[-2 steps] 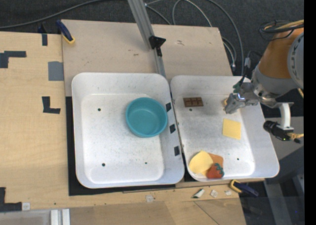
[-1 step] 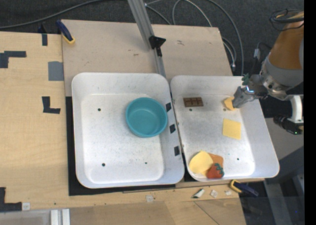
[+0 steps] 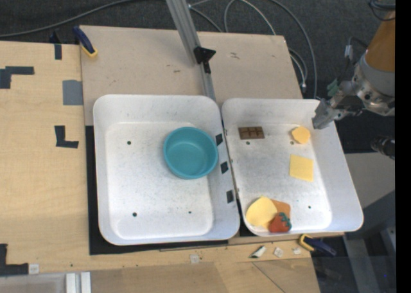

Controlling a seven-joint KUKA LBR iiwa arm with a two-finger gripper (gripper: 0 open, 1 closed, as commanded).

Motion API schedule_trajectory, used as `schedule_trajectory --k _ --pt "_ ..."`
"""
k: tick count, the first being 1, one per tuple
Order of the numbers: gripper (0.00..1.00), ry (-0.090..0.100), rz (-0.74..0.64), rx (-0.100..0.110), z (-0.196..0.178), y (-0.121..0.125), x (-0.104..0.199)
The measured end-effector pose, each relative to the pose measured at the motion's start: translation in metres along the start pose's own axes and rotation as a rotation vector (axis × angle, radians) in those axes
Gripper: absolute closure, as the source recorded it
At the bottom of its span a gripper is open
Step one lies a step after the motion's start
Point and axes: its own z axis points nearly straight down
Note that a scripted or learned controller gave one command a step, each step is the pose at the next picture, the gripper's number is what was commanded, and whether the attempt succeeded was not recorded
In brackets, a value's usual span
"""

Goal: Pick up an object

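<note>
Two white bins sit side by side on the worktop (image 3: 38, 157). We see a blue bowl (image 3: 190, 151) in the left bin (image 3: 115, 202), near its right wall. The right bin (image 3: 340, 202) has five things well spread: a brown chocolate bar (image 3: 251, 133) near the far left corner, a small yellow lump (image 3: 300, 135) near the far right, a flat yellow square (image 3: 302, 168) just below that lump, and at the near edge a round yellow piece (image 3: 260, 211) touching an orange slab (image 3: 281, 207) with a red strawberry (image 3: 279, 223) on it. The jaws (image 3: 323, 118) hang over the right bin's far right rim, just beside the yellow lump; we cannot tell whether they are released or clenched. A metal pole (image 3: 183, 22) crosses the far side, with cables (image 3: 270, 9) behind.
</note>
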Motion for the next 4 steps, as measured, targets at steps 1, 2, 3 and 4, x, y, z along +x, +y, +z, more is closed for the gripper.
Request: schedule_trajectory --k 1,2,3,4 --pt "1.00 0.001 0.001 0.006 0.001 0.000 0.000" --pt "1.00 0.003 -0.005 0.005 -0.001 0.011 0.058" --pt "1.00 0.003 -0.005 0.007 0.012 0.021 0.116" --pt "1.00 0.003 -0.003 0.008 0.023 0.023 0.161"
